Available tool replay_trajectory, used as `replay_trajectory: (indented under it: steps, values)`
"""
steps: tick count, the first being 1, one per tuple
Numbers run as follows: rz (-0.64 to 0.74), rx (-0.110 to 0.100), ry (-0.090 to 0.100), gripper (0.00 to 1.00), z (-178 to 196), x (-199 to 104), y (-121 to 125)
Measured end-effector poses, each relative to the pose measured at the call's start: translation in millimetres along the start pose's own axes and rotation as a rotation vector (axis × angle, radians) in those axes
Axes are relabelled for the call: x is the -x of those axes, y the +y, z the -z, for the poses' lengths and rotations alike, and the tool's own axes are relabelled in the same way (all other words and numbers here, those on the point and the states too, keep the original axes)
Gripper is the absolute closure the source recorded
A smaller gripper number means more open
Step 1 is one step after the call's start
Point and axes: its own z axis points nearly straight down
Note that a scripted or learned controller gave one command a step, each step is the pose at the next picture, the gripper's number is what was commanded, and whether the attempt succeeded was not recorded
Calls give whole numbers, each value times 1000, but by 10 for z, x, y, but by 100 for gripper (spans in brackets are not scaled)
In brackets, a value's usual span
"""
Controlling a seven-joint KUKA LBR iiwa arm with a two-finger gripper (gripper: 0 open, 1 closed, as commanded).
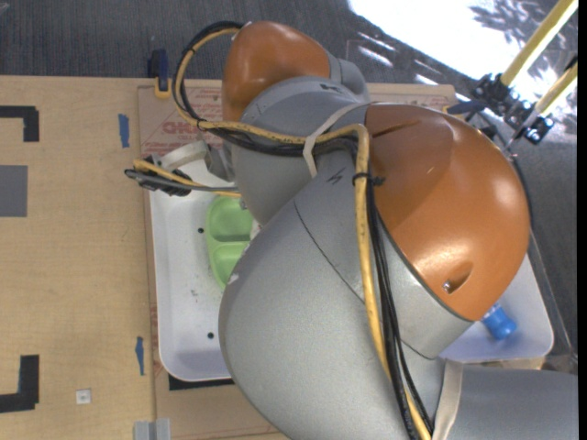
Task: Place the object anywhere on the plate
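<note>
Seen from above, the grey-and-orange robot arm (367, 273) reaches in from the right and bends down over a shallow white plastic bin (174, 273) that sits on a pale wooden tabletop (73, 246). We make out the wrist end of the arm near the bin's upper rim, where black and yellow cables (165, 177) bunch together; the tool itself lies beneath the arm's bulk, and we cannot tell whether it stands wide, narrow or closed on anything.

Just below the wrist, inside the bin, lies a light green moulded plastic plate (225, 241) with a raised divider, its right half covered by the arm. We take this to be the plate the task names. Far from the wrist, on the other side of the arm's big orange joint, a small blue plastic object (500, 324) rests in a second white bin (541, 333) at the lower right; it may be the object to be placed, though we cannot be sure, and whatever else lies beside the plate is hidden from us.

With the wrist poised right over the plate, we judge the step in hand to be either a placing or a reach in that bin. If an object is carried, the next move calls for a short lowering onto the green surface and a clean release; if not, a fresh pick must come first.
</note>
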Motion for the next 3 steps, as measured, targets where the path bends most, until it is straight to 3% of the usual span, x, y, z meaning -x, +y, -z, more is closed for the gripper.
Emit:
replay_trajectory:
  steps: [3]
  values:
    - [0,0,0,0,0,0,0]
